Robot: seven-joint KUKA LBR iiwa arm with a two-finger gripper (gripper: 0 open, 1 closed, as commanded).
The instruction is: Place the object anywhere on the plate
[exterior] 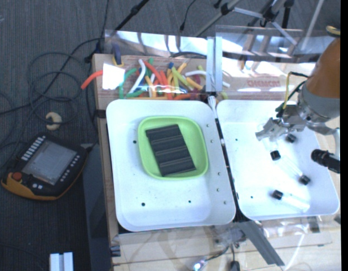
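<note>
Overhead, one handheld control pendant (pixel 44 168) lies on the floor left of the surface. Two white bins sit side by side on the surface. Near the middle of the left bin (pixel 162 208) rests one green plate (pixel 144 151), and one dark ribbed block (pixel 171 149) lies on it. The right bin (pixel 247 196) holds three clear tubes with black caps, toward its right edge: one (pixel 285 161), a second (pixel 300 176), a third (pixel 289 197). At that bin's upper right corner hangs the arm's tool (pixel 275 130); whether it is open or closed cannot be told.
</note>
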